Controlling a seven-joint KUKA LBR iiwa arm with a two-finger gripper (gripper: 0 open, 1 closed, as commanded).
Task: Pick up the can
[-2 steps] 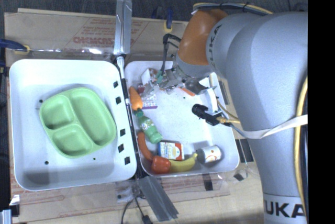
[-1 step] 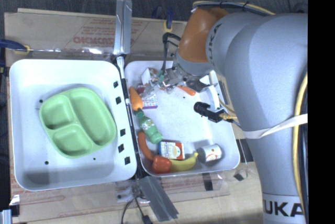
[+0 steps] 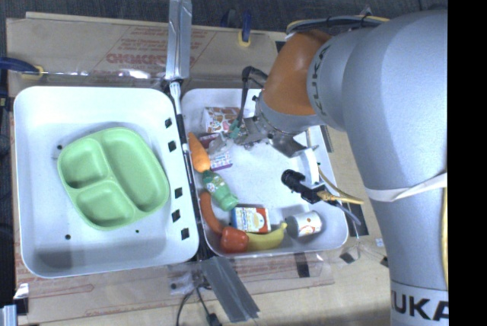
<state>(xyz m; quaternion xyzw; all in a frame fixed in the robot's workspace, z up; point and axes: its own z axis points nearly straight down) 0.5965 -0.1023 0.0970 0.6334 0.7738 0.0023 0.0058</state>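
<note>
Fingers (image 3: 242, 132) hang low over the far end of the right bin (image 3: 332, 199), by a snack packet (image 3: 219, 119), apparently searching; their spread cannot be told. Well nearer the camera than them, the can (image 3: 305, 225) lies tipped in the near corner beside a banana (image 3: 268, 238), untouched.

The can (image 3: 305, 225) is lying on its side in the right bin's (image 3: 332, 234) near right corner, white with red markings, its end just beside the banana's (image 3: 268, 238) tip.
</note>
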